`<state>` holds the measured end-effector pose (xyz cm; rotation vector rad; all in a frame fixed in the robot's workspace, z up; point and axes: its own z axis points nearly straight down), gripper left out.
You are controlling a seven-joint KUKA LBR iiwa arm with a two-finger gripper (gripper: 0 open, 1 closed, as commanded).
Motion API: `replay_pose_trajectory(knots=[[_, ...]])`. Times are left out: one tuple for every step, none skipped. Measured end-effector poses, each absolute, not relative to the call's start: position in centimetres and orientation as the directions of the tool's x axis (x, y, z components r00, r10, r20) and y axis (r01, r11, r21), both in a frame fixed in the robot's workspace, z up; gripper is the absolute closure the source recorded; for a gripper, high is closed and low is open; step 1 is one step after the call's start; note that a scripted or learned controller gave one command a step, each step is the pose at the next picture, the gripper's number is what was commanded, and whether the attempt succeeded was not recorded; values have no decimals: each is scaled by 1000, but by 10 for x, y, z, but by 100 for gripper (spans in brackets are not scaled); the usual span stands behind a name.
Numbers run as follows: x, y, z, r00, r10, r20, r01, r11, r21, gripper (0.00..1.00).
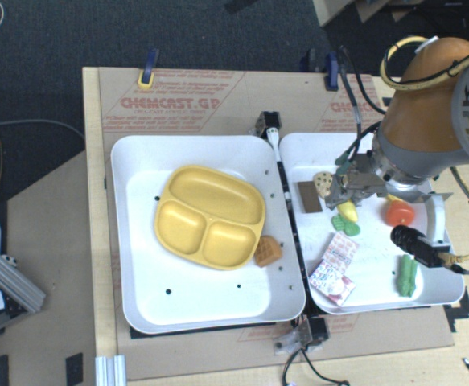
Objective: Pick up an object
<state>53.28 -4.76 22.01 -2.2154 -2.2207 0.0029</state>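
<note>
The grey two-finger claw (348,191) hangs low in the right white bin (372,297), seemingly poised over the small yellow-and-green plastic piece (346,217) just below it (grip state: I cannot tell), presumably lining up a pick

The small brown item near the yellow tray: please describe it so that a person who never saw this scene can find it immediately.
Start at the left bin, which holds a large yellow tray with three compartments. At the lower right corner of that tray, touching its edge, lies a small brown item. It is the only loose thing in this bin, and its orange-brown colour is darker than the tray's yellow.
</note>
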Motion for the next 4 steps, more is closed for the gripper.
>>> replay_pose_trajectory(knots=[[505,-9,229,-4,1000,3,1000,4,-4,100],[520,-6,216,-1,1000,0,1000,1,-1,100],[503,-7,224,1,1000,1,1000,-1,-3,100],[517,-5,214,0,1000,0,1000,0,0,100]])
